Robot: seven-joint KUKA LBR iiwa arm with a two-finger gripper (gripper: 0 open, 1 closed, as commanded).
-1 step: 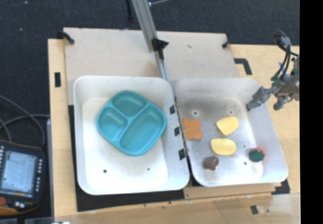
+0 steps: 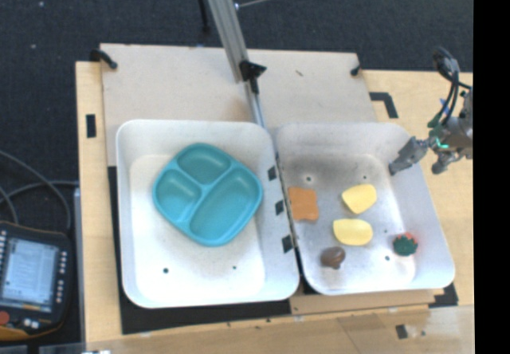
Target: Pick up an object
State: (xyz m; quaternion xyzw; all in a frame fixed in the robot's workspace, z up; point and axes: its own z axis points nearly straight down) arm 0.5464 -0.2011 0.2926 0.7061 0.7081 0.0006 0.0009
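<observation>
Bench edge cuts off the jaws (image 2: 421, 155) above the right bin (image 2: 422, 209).

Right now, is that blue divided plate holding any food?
Empty. All three compartments of the blue plate show bare blue; it sits alone in the left bin.

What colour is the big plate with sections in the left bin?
The plate is turquoise blue, seen in the camera view.

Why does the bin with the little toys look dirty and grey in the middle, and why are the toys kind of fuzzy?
In the camera view, the right bin has a dark grey smudge on its floor, more like scuffing than shadow; the light is soft and even, with faint shadows under the yellow pieces; the whole picture is slightly blurry, so the small green object lacks detail.
</observation>
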